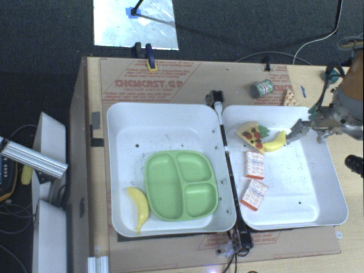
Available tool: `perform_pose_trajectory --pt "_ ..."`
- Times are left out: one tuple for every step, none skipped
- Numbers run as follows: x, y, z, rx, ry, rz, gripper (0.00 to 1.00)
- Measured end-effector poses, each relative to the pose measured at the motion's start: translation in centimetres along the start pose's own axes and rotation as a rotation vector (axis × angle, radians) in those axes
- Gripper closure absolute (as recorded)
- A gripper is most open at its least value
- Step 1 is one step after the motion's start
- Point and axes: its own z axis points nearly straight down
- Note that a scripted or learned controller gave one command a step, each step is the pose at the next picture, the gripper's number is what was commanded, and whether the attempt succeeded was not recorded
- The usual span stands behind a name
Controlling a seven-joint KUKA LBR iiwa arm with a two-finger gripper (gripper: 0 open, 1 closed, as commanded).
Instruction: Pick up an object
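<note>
Nearest the camera, in the left bin [122,124], a green divided plate [182,185] lies flat across most of the floor, and a yellow banana [139,207] is wedged between its edge and the bin's front corner, a tight spot for any grasp. In the right bin [324,181] two small red-and-white packets [255,179] lie flat near the divider, one just behind the other and well apart from the wall, so both are open to a reach from above. Further back a pizza slice [252,134] lies touching a second, smaller banana [275,143]. The gripper [297,131] comes in low from the right, its tip just beside that banana's far end; this looks like the chosen object, probably because it sits closest to the arm's approach. How the gripper is set I cannot tell, and nothing looks lifted yet. Beyond the bins, a small can [263,88] lies on its side on the bench [187,75].
</note>
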Motion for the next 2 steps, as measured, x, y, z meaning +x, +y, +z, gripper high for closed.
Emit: perform_pose_trajectory --pt "4.7 0.7 9.6 0.003 0.001 -0.001 0.00" --pt "7.4 6.9 14.5 0.000 0.001 -0.001 0.00"
